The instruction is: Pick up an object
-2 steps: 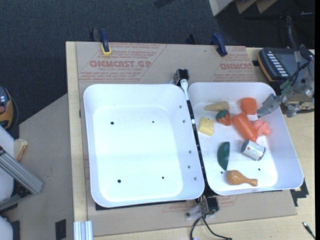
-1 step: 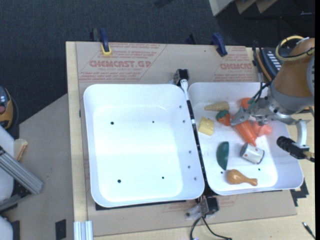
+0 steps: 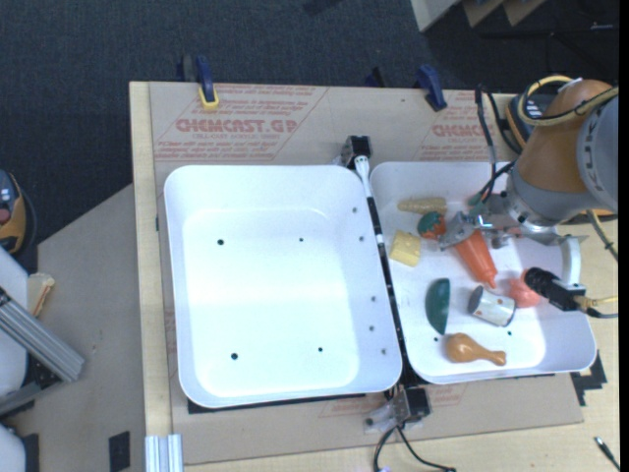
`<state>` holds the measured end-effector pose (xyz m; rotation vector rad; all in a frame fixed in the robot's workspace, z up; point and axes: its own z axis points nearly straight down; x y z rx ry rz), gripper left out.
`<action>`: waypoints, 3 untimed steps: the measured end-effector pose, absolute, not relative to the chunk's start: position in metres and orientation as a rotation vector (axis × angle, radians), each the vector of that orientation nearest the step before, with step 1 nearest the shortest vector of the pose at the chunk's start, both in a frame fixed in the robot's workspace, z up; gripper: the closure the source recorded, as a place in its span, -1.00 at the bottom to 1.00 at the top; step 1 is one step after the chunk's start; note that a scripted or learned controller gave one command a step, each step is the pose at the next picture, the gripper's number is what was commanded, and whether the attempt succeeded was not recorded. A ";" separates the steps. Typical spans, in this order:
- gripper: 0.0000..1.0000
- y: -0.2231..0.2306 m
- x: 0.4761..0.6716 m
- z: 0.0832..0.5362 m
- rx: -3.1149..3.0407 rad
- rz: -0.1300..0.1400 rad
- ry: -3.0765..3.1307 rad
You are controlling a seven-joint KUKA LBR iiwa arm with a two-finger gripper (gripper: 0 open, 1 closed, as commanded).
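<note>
1. The tool [image 3: 464,230] is being held low in the right bin [image 3: 580,347], in its upper half. Whether it is open or closed cannot be told, and nothing is being seen gripped.
2. The orange carrot-shaped piece [image 3: 478,256] is being judged the likeliest target. It is lying just below and to the right of the tool, with its upper end right at the tool tip.
3. Its long axis is being read as running upper left to lower right, so a grasp across that line is being called for.
4. A green round piece [image 3: 430,224] is being noted just left of the tool, near enough to be knocked.
5. The yellow block [image 3: 405,250], dark green pod [image 3: 437,303], grey cylinder [image 3: 491,306] and tan gourd [image 3: 474,349] are being counted as farther off.
6. Contact between tool and carrot piece is being obscured by wrist hardware. A reddish piece [image 3: 521,291] beside the cylinder is proving hard to identify.
</note>
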<state>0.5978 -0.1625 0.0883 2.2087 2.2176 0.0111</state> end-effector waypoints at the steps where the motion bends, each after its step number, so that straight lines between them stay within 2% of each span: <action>1: 1.00 -0.163 0.594 0.095 2.218 0.003 2.218; 2: 1.00 -0.097 0.655 0.241 2.200 0.020 2.221; 3: 1.00 -0.036 0.626 0.239 2.219 -0.002 2.230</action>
